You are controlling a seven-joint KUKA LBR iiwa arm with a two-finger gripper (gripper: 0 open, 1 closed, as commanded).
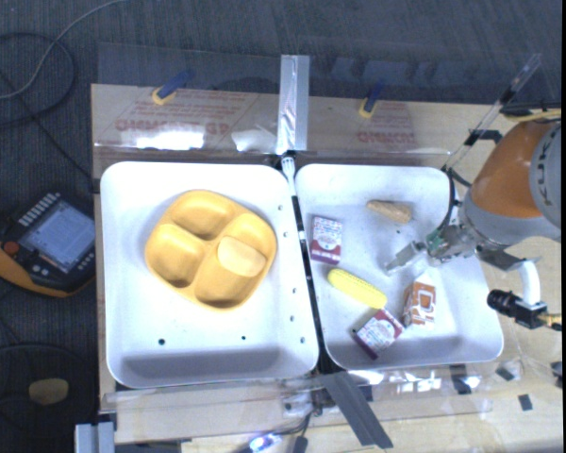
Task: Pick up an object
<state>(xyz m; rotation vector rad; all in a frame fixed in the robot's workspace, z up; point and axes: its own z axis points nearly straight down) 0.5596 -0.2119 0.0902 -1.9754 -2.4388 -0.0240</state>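
I have the gripper (407,253) over the right bin (472,347), fingers spread, nothing between them | nearest target: orange-and-white carton (420,303), just below the gripper toward the bin's near wall, long axis roughly upright in view | corn cob (357,288) lies left.

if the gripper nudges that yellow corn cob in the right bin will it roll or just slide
The yellow corn cob looks rounded and elongated, so it would probably roll sideways rather than slide. Its surface looks smooth and may slip in a pinch. It looks like a toy, so probably light.
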